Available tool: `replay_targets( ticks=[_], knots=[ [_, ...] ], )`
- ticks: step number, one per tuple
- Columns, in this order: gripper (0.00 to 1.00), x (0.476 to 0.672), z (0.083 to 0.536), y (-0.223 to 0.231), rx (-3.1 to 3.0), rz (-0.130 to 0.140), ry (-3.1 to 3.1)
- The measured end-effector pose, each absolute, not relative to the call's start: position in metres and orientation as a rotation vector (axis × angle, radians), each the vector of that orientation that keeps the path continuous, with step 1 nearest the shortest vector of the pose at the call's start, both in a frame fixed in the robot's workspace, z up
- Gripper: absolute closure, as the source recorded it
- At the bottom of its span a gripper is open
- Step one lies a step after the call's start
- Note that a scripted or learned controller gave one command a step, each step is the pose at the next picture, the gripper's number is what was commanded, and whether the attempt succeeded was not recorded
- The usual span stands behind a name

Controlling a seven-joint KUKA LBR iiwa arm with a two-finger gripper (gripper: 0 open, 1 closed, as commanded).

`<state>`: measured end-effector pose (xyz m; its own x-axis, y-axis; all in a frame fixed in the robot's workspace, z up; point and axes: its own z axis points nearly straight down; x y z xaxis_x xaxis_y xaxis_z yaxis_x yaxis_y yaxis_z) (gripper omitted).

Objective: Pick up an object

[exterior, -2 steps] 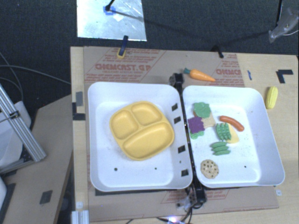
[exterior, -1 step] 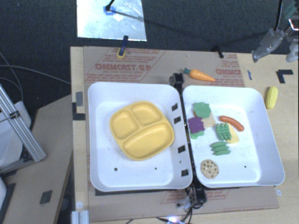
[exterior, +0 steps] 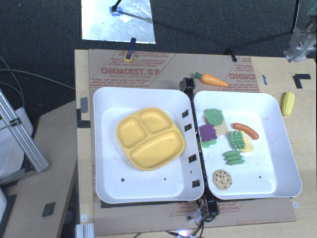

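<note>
The right white bin (exterior: 277, 182) holds several toy foods: a green leafy piece (exterior: 214, 116), a purple piece (exterior: 207, 133), a red sausage (exterior: 245, 130), a green ribbed piece (exterior: 237, 140) on a yellow wedge, a green pea pod (exterior: 233, 157) and a brown cookie (exterior: 222, 179). A grey metal part that looks like my gripper (exterior: 299, 44) hangs at the top right edge, beyond the bench's far corner and well away from the foods.
The left white bin (exterior: 106, 182) holds a yellow divided plate (exterior: 150, 138). An orange carrot (exterior: 212, 80) lies on the cardboard behind the bins. A yellow corn cob (exterior: 288, 103) lies right of the right bin. A shiny sheet (exterior: 118, 14) lies on the floor beyond.
</note>
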<state>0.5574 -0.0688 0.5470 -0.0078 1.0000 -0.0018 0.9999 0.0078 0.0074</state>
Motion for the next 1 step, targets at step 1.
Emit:
replay_targets(
  ticks=[1],
  knots=[
    [1.0, 0.6238, 0.453, -0.0643, 2.216, -0.005, 2.23]
  ],
)
